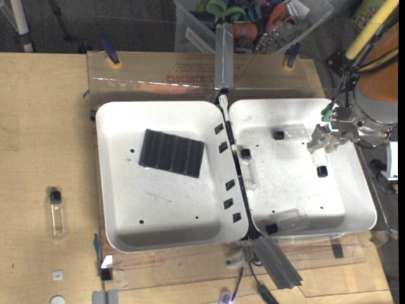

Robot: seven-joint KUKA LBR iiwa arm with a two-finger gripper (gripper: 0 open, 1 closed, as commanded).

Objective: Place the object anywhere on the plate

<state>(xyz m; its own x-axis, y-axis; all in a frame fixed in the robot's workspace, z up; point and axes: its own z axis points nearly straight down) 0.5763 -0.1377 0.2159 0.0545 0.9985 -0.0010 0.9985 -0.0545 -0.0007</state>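
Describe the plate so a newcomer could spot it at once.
Start at the two white bins side by side on the bench and take the left bin. The plate lies flat on its floor, toward the far side, slightly askew. It is a dark ribbed rectangle, much larger than the small black marks dotted along the divider.

Glossy white plastic bins (158, 233) — matt black ribbed plate (172, 152); pale, smooth wooden bench (38, 119).

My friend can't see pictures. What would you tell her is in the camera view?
A robot arm's pincer hovers over the right white bin, which holds a few small clear vials with black caps. The left white bin holds a dark ridged plate, and another vial lies on the wooden bench beside it.
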